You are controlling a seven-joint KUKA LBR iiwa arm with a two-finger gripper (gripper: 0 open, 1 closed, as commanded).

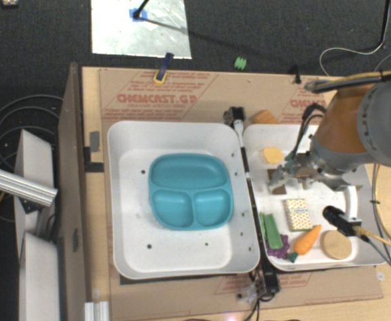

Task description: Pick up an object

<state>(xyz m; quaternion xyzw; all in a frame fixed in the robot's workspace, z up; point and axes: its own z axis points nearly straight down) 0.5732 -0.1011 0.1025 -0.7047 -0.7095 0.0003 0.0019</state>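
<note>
My gripper (280, 179) hangs low over the left middle of the right bin (363, 265), on the grey arm with the orange band (339, 122). Just behind it lies a small yellow piece (272, 155). In front of it sits a patterned square block (297, 213). Along the bin's front lie a green stick (271, 229), an orange carrot (306, 239), a tan round disc (336, 245) and a small purple piece (286, 251). Whatever is directly under the gripper is hidden.
The left bin (132, 246) holds a blue divided tray (190, 190). A tan-orange piece (265, 117) rests on the cardboard behind the right bin. A raised divider (246, 179) runs between the two bins, close to my gripper's left.
</note>
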